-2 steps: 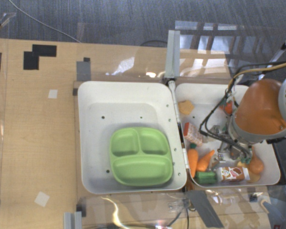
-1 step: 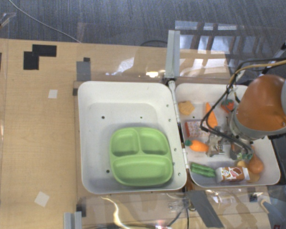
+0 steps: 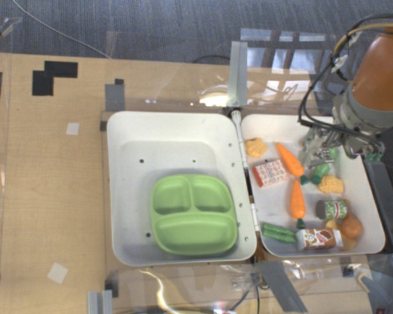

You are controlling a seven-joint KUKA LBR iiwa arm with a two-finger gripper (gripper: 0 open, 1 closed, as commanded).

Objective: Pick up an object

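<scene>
The right bin [image 3: 270, 237] holds several toy foods: two orange carrots [image 3: 289, 158] [image 3: 297, 199], a yellow corn piece [image 3: 331, 185], a yellow chunk [image 3: 255, 148], a red-and-white box [image 3: 270, 173], a small can [image 3: 333, 209], a bottle lying on its side [image 3: 318, 239], a green bean pod [image 3: 278, 233] and an orange ball [image 3: 351, 227]. My gripper [image 3: 321, 153] hangs over the bin's upper right part, just above the corn and a green item [image 3: 319, 172]. Nothing shows between its fingers.
The left bin [image 3: 128, 149] carries a green sectioned plate [image 3: 193, 213]. A metal post [image 3: 237, 74] stands behind the wall between the bins. Cables loop off the arm's wrist [image 3: 380, 77] at the right. Wooden bench surface lies to the left.
</scene>
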